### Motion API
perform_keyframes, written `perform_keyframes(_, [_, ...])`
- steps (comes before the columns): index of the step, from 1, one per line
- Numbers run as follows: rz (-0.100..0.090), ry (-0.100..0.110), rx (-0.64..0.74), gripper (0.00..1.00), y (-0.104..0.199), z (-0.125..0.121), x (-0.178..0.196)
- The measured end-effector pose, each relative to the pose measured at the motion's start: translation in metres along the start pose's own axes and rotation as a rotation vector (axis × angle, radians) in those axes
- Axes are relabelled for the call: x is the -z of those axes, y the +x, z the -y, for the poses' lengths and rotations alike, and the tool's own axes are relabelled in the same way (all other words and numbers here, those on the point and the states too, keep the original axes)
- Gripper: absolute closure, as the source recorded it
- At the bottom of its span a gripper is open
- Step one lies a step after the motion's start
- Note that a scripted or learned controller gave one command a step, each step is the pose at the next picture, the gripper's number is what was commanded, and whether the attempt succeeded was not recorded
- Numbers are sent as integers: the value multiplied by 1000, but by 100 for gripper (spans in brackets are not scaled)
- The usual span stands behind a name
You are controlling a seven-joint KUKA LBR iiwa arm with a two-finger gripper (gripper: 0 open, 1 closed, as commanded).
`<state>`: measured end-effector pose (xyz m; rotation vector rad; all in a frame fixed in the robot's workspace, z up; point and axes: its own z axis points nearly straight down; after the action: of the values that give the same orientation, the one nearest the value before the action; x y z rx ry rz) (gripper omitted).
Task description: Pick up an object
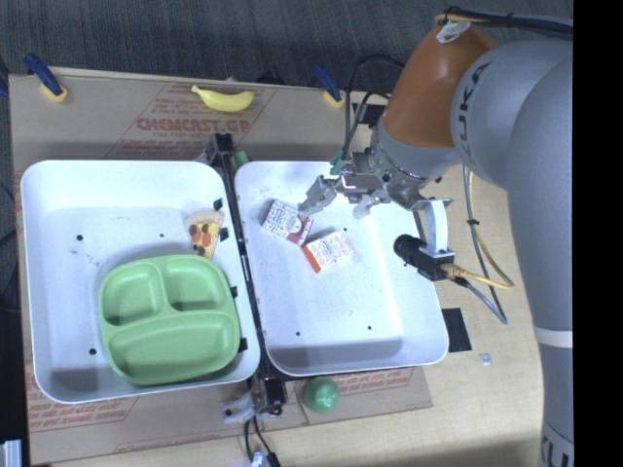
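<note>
Our gripper (326, 195), in the right bin (389, 343), hangs just right of the small packet (285, 221); its grip we cannot tell.

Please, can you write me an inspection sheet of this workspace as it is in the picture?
Surface: bench covered with cardboard, bearing left bin and right bin side by side.
Job's things: two small packets, one and another, in the right bin; green tray and pizza-slice toy in the left bin.
Clutter: banana on the cardboard behind the bins; green ball in front of them.
Gripper: gripper low over the right bin, near the first packet; nothing seen between its fingers.
Cables: yellow cable by the arm; black cables at the front edge.
Surroundings: blue clamps on the cardboard; dark floor behind.
</note>
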<state>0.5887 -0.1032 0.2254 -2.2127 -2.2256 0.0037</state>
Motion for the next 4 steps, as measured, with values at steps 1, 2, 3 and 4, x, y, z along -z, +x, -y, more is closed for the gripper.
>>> perform_keyframes(1, [1, -1, 1, 0, -10, 52, -134])
perform_keyframes(2, [1, -1, 6, 100, -10, 51, -124])
perform_keyframes(3, [2, -1, 6, 0, -10, 51, -124])
perform_keyframes(4, [0, -2, 0, 0, 3, -32, -134])
